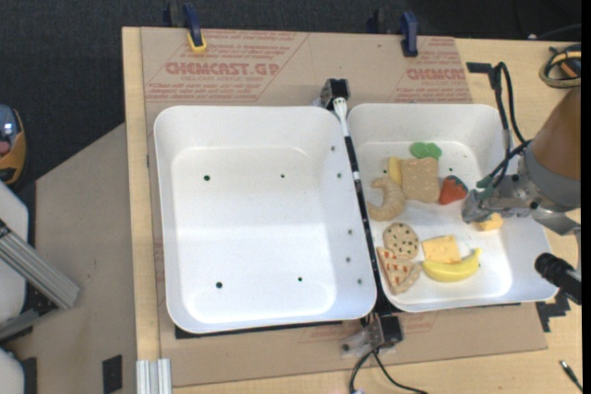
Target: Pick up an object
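Toy food lies heaped in the right bin (369, 120), and everything below is placed from that bin. Camera view: the arm comes in across the bin's right wall, and its gripper (482, 208) hangs low near that wall, close over a small yellow piece (490, 222) on the bin floor. Whether the jaws are open or closed cannot be told; the tips are a dark blur and nothing can be seen between them.

Toward the bin's middle sits a tan toast slice (421, 179), with a green piece (426, 149) just behind it and a red strawberry (452, 190) touching its right side, just left of the gripper. A croissant (387, 197) curls against the toast's left. Nearer the bin's front wall lie a speckled cookie (400, 239), a pizza wedge (397, 269), a cheese block (441, 249) and a banana (452, 268), packed closely together.

The left bin (166, 129) stands beside it on the tabletop (148, 51).

These look like light, rigid plastic toys, probably smooth and apt to slip or skid away under a glancing touch. The yellow piece seems the nearest candidate; it is small and low, so pinching across its narrow sides, centred, would be my choice. The strawberry's rounded body would squirt out unless gripped at its widest part.
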`<state>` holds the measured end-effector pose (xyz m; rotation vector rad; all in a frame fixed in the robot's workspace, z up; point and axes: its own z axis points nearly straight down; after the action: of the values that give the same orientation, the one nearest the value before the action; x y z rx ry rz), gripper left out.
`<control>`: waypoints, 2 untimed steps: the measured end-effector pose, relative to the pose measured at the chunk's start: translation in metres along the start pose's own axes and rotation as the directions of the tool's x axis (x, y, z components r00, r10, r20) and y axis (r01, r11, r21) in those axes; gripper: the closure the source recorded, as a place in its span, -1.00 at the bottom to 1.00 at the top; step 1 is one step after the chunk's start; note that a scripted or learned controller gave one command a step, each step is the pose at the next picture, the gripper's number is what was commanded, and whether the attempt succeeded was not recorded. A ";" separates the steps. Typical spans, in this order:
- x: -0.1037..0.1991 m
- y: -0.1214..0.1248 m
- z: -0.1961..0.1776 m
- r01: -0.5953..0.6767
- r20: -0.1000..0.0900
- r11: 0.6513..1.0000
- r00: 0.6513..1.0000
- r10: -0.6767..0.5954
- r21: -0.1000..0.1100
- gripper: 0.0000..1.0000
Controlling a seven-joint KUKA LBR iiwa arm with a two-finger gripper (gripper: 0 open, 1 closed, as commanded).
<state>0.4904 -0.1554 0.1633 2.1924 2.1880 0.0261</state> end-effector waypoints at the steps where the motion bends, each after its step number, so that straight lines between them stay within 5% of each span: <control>1: 0.000 0.001 -0.010 0.001 0.001 1.000 1.000 -0.001 -0.002 1.00; 2: -0.001 0.002 -0.020 0.001 0.003 1.000 1.000 -0.001 -0.004 1.00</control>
<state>0.4915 -0.1558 0.1835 2.1884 2.1851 0.0280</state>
